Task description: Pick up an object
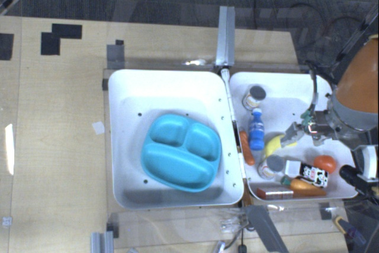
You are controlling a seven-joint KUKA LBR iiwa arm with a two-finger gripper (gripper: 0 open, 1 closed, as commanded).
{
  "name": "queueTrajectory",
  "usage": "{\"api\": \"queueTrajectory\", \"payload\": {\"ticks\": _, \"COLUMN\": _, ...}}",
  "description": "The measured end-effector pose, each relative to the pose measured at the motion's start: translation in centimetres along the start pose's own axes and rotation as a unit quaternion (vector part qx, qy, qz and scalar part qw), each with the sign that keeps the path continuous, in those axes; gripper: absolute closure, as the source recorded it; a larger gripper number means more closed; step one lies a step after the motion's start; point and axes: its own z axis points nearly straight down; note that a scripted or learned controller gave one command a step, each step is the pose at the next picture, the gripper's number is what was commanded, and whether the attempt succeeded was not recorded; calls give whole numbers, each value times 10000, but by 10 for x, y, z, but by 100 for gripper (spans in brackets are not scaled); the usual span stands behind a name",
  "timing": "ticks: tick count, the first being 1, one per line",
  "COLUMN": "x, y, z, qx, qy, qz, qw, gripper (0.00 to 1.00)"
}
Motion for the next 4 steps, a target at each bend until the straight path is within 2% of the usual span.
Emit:
{"api": "queueTrajectory", "payload": {"ticks": 1, "x": 1, "y": 1, "z": -6, "qx": 22, "qy": 5, "qz": -17, "qw": 10000, "gripper": 100}}
{"api": "queueTrajectory", "payload": {"ticks": 2, "x": 70, "y": 28, "z": -79, "qx": -60, "qy": -7, "qz": 64, "qw": 10000, "gripper": 100}}
{"api": "queueTrajectory", "payload": {"ticks": 3, "x": 41, "y": 141, "z": -73, "qx": -51, "qy": -11, "qz": 527, "qw": 9986, "gripper": 100}}
{"api": "queueTrajectory", "payload": {"ticks": 4, "x": 55, "y": 125, "z": -87, "qx": -51, "qy": -2, "qz": 1446, "qw": 9895, "gripper": 100}}
